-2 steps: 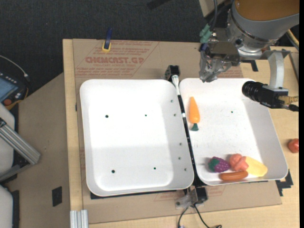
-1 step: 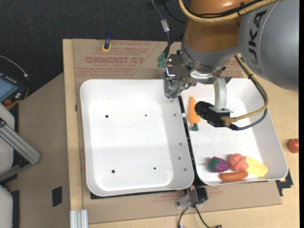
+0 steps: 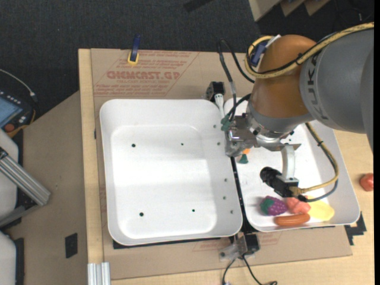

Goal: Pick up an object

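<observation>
Toy food (image 3: 292, 209) sits at near edge of right bin (image 3: 346, 190), arm (image 3: 309, 88) above it, left bin (image 3: 119, 117) alongside.

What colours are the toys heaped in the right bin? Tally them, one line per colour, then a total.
Purple: 1, grapes
Pink: 1, pink toy
Orange-red: 1, sausage
Yellow: 1, yellow toy
Total: 4 in the right bin; the arm may hide others.

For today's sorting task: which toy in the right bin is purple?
The grape bunch, leftmost of the cluster at the bin's front edge; its neighbours are pink, yellow and orange-red.
</observation>
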Available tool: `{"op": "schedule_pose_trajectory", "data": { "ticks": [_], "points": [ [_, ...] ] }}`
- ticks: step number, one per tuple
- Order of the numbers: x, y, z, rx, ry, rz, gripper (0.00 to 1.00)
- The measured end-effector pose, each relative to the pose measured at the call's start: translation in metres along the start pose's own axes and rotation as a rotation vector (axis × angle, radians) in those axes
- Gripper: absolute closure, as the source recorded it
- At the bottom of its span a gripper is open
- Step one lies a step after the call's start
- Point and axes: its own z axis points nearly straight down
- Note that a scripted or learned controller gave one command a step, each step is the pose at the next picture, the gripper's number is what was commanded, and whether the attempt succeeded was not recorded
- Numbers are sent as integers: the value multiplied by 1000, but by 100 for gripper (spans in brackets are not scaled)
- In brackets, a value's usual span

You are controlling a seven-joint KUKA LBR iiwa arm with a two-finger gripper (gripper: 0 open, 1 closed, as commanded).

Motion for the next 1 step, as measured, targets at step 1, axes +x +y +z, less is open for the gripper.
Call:
{"op": "schedule_pose_trajectory", "data": {
  "ticks": [1],
  "points": [
    [18, 40, -83, -19, 2, -9, 100]
  ]
}}
